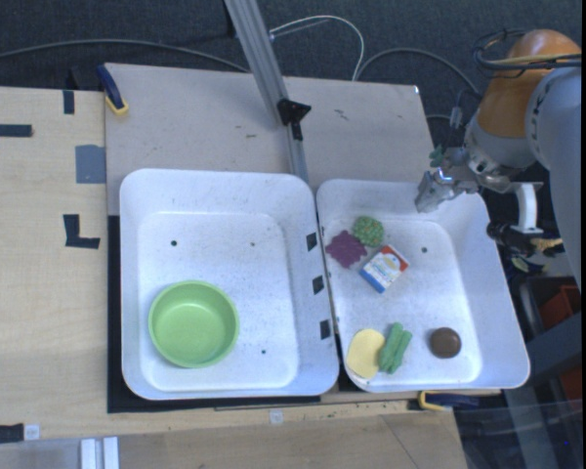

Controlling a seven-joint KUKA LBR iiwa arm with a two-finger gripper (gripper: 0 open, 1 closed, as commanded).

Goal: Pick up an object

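Observation:
The right bin [488, 291] holds several small objects: a purple piece [346, 249], a green bumpy ball [368, 230], a small blue, white and red carton [383, 268], a yellow piece [365, 352], a green pod-like piece [395, 347] and a brown ball [444, 341]. My gripper [432, 192] hangs over the far right corner of that bin, up and to the right of the green ball, with nothing seen in it. The arm's orange band [513, 86] rises behind it at the right edge.
A green bowl [193, 322] sits in the near left corner of the left bin [215, 189]. A grey metal pole [262, 52] slants down to the bins' shared far edge. Cables lie on the board behind the bins.

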